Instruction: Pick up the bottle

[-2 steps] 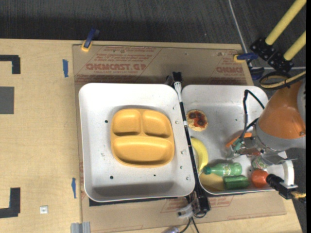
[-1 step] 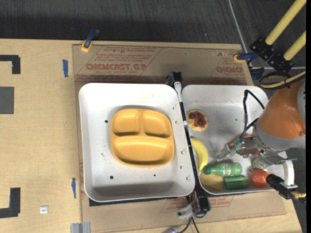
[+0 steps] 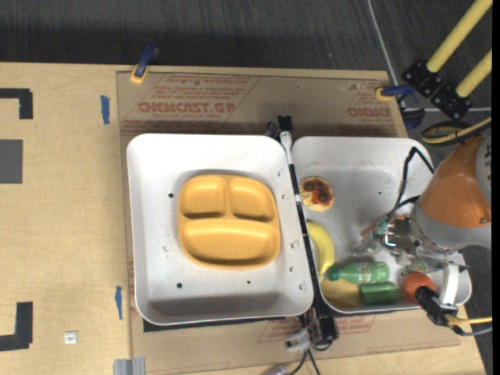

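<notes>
The left bin [image 3: 148,209] sat on a sheet of brown cardboard [image 3: 234,104] and held one thing: a yellow divided tray [image 3: 229,219], lying flat near the middle of the bin, with two smaller compartments along its far side and one long compartment along its near side. Nothing lay in any of the three compartments.

A black strip [image 3: 295,201] ran along the seam where the two bins met.

The right bin [image 3: 359,166] held several things, most of them crowded toward its near side. Close to its left wall, further back, lay a small round pizza slice toy [image 3: 317,193] with dark and red spots on top. Below it a yellow banana [image 3: 322,244] curved along the left wall. The bottle [image 3: 358,273], green and clear, lay on its side in the near part of this bin, just right of the banana, with its cap end pointing left. Just in front of it lay a dark green block [image 3: 378,291], and a second yellowish piece [image 3: 339,290] rested at the bin's near left corner, touching the bottle's lower side. A red-orange object [image 3: 415,282] lay to the right of the green block.

The gripper [image 3: 393,237] hung over the right bin, just above and to the right of the bottle, below the arm's orange band [image 3: 461,194]. Whether its claw was open or closed could not be told, and nothing could be seen held in it.
</notes>
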{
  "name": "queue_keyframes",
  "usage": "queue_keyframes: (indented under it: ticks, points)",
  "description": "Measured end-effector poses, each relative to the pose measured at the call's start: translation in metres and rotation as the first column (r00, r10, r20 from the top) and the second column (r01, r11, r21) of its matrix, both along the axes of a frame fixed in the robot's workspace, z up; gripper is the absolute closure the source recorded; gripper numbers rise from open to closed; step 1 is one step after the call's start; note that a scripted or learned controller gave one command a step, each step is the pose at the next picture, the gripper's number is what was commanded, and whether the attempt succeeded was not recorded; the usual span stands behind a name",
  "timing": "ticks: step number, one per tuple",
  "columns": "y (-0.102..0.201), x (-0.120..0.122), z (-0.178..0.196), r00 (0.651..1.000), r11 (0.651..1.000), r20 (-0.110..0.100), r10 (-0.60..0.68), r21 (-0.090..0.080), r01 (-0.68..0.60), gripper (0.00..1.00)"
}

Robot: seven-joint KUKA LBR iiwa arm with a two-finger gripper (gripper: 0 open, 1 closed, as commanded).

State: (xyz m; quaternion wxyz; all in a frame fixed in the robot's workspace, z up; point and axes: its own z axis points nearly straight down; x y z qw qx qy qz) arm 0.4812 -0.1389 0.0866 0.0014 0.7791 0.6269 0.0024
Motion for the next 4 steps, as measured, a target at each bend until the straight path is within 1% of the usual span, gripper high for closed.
queue_keyframes:
  ticks: [1, 2, 3, 4]
  points:
    - [0.042, 0.0, 0.0, 0.975, 0.975, 0.003, -0.223, -0.003, 0.223, 0.0]
    - [0.032, 0.063, 0.077, 0.923, 0.923, -0.007, -0.385, -0.001, 0.385, 0.0]
    - [0.1, 0.043, 0.098, 0.869, 0.869, -0.01, -0.495, -0.001, 0.495, 0.0]
    - [0.1, 0.043, 0.108, 0.869, 0.869, -0.011, -0.494, -0.002, 0.494, 1.0]
